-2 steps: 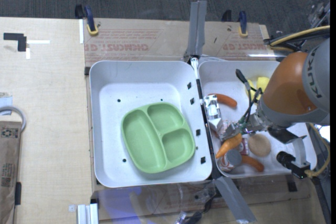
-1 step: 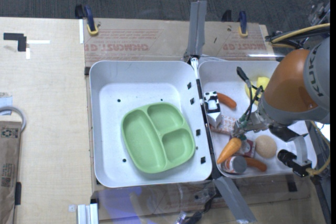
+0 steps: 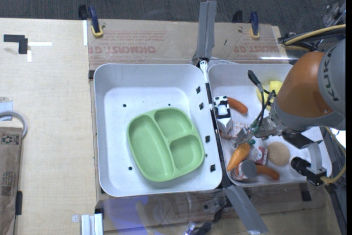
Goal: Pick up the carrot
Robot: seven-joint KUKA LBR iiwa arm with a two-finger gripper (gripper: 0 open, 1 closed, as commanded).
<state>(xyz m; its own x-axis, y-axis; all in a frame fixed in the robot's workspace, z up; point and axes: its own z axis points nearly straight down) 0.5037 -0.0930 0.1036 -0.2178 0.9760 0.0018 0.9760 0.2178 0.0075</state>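
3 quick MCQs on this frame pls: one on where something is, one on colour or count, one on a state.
1. Where is the green divided plate?
A. left bin
B. right bin
C. on the bare bench

2. How many compartments does the plate have?
A. two
B. three
C. five

3. Where is the end effector relative to the carrot?
A. far off over the left bin
B. in the right bin, just above the carrot's top end
C. off the bench

Answers:
1. A, it lies flat in the left bin.
2. B, ridges split it into three wells.
3. B, it sits in the right bin by the carrot.
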